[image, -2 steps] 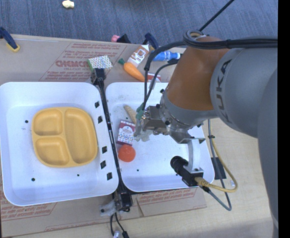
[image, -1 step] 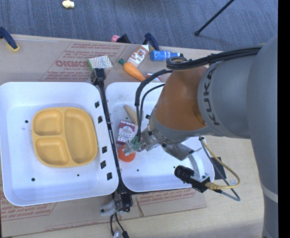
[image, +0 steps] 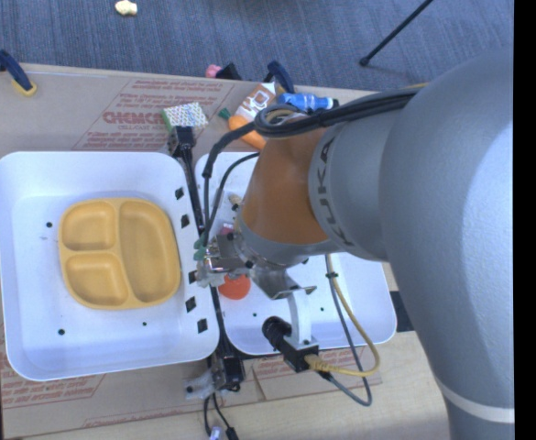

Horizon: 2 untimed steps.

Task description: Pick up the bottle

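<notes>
My gripper (image: 218, 264) hangs low over the left edge of the right bin (image: 364, 324), close to the wall between the two bins. An orange-red rounded object (image: 236, 287), possibly part of the bottle, peeks out just below and to the right of the gripper; most of it is hidden by the wrist. I cannot tell whether it touches the gripper. The grey arm with its orange band (image: 281, 191) covers most of the right bin.
A yellow divided plate (image: 119, 250) lies in the left bin (image: 20, 246). An orange and white item (image: 249, 110) and a patterned block (image: 184, 115) sit on the bench behind the bins. Cables (image: 345, 374) trail over the right bin's front edge.
</notes>
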### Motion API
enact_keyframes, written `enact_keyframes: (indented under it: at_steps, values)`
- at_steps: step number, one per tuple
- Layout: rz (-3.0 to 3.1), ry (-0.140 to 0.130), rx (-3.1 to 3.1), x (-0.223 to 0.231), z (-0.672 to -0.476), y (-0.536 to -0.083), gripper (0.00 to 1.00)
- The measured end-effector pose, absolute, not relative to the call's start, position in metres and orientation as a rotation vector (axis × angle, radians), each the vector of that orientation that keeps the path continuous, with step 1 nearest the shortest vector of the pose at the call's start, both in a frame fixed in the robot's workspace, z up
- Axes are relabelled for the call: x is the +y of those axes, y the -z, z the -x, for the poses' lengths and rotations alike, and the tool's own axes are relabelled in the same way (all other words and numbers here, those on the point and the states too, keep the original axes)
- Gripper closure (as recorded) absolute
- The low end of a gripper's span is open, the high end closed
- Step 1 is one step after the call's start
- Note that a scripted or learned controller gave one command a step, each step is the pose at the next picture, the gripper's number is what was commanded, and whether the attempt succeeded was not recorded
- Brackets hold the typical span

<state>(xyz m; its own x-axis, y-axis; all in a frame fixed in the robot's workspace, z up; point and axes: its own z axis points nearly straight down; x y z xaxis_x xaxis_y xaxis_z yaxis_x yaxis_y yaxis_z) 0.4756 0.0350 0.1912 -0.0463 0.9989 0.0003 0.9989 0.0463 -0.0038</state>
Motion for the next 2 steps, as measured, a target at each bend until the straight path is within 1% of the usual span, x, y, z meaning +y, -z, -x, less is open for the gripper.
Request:
enact_keyframes:
  at_steps: [1,2]
  values:
    - [2.254,-0.002,-2.186,-0.014,-0.481,-0.279,1.00]
    - [2.166,-0.006,-2.269,-0.019,-0.475,-0.191,1.00]
